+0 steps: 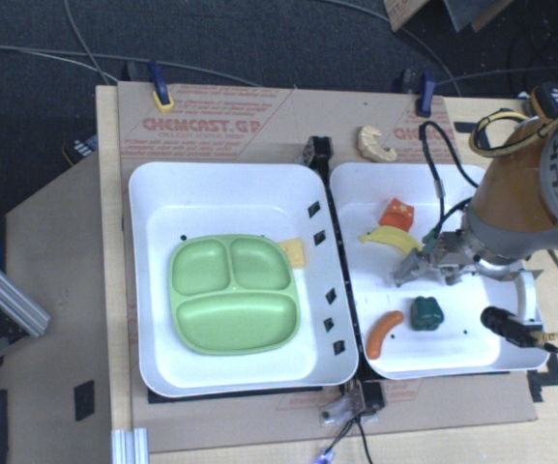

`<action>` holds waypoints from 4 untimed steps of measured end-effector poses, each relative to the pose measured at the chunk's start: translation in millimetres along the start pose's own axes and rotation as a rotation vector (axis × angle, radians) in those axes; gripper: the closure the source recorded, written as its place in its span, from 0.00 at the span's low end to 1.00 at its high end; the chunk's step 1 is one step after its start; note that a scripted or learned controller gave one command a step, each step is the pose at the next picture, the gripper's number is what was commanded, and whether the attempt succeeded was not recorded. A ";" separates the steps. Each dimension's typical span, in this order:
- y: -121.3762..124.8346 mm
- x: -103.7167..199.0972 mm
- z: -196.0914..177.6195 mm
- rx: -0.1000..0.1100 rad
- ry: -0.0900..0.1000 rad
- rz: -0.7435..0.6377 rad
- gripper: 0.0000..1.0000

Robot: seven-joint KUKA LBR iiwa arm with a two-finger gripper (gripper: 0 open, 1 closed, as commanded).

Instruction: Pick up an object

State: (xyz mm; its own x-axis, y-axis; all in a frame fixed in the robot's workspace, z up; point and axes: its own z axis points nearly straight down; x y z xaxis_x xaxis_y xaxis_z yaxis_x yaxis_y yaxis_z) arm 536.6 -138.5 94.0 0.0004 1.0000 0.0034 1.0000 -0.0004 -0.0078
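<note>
In the right bin [472, 356] lie several small items: an orange-red block [396, 212], a yellow banana [391, 239], a dark green lump [426, 313] and an orange sausage [384, 333]. My gripper [416, 267] hangs low over this bin, just below the banana and above the green lump. Nothing shows between its tips. The grey arm with its orange band [515, 187] comes in from the right.
The left bin [153, 288] holds a green divided plate [234, 292] and a small yellow piece [293, 252] by the plate's upper right corner. A beige curled object [375, 143] lies on the cardboard beyond the right bin. Cables run along the right bin's far side.
</note>
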 end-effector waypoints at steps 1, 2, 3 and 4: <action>1.8 -0.5 -14.7 -0.007 -0.002 0.000 1.00; -6.0 -2.3 -73.5 -0.014 -0.005 -0.001 1.00; -4.8 6.2 -134.4 -0.016 -0.005 -0.003 1.00; -3.7 6.3 -172.7 -0.014 -0.005 -0.002 1.00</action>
State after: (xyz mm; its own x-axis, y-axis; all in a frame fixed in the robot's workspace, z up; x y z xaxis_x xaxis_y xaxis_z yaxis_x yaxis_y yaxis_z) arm 534.2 -132.8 266.7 -0.0015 1.0000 -0.0012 1.0000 0.0015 0.0061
